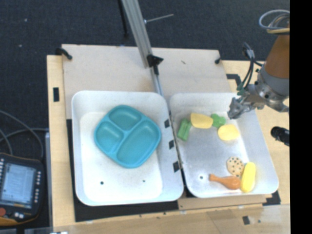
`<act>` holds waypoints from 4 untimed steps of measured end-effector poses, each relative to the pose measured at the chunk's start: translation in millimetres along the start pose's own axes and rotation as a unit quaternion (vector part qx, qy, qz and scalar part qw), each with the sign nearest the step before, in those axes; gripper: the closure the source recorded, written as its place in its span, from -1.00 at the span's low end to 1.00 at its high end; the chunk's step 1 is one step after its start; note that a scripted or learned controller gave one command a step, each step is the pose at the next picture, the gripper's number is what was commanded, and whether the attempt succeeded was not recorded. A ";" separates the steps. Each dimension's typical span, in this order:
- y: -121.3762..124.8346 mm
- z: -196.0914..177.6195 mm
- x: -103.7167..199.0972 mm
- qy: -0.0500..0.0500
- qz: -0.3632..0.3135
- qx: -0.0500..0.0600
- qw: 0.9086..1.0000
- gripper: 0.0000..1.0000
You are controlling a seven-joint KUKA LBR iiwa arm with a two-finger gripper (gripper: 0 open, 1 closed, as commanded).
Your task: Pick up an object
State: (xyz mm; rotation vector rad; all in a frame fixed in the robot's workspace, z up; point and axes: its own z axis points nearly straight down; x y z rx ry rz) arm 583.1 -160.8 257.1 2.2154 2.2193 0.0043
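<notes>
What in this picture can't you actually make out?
- Gripper: too small and blurred in the camera view to tell its grip.
- Small green piece: partly behind the yellow item, shape unclear.
- Cookie: pattern too blurred to read.
- Arm: cut off at the right edge.

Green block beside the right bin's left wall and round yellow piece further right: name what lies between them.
In the camera view, a yellow oval piece and a small green piece lie between the green block and the round yellow piece.
</notes>
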 end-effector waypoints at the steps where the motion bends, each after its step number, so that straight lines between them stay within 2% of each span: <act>1: -10.1 -9.3 53.1 0.002 -0.003 0.002 1.000 1.00; 3: -23.4 -11.2 165.1 0.002 -0.003 0.003 1.000 1.00; 4: -38.0 -15.9 217.4 0.002 -0.003 0.003 1.000 1.00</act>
